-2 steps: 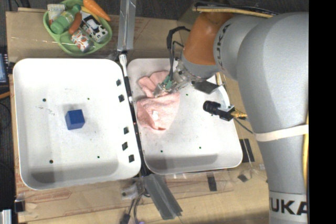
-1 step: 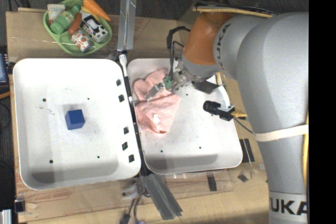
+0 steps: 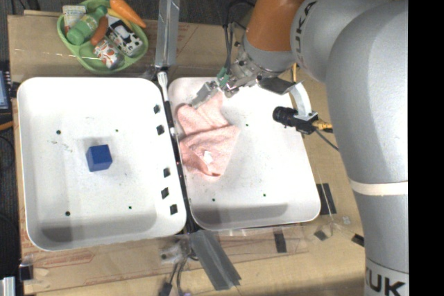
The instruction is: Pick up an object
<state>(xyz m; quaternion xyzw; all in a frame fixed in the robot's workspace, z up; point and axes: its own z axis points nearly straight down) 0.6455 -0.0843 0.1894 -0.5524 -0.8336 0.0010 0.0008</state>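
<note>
Pink cloth (image 3: 205, 135) at frame centre: likely soft, light, limp; pinch a raised fold. Gripper (image 3: 211, 90) at its upper edge; jaw state: cannot tell.

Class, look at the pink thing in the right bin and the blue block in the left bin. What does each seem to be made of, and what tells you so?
Pink thing: most likely soft cloth with a matte finish; it lies crumpled in folds. Blue block: rigid with flat faces and sharp edges, probably foam, plastic or painted wood; the view leaves that open.

Soft pink cloth (image 3: 206, 138), matt blue block (image 3: 99, 157), smooth white plastic bins (image 3: 41, 149), glossy grey arm (image 3: 361, 80).
</note>
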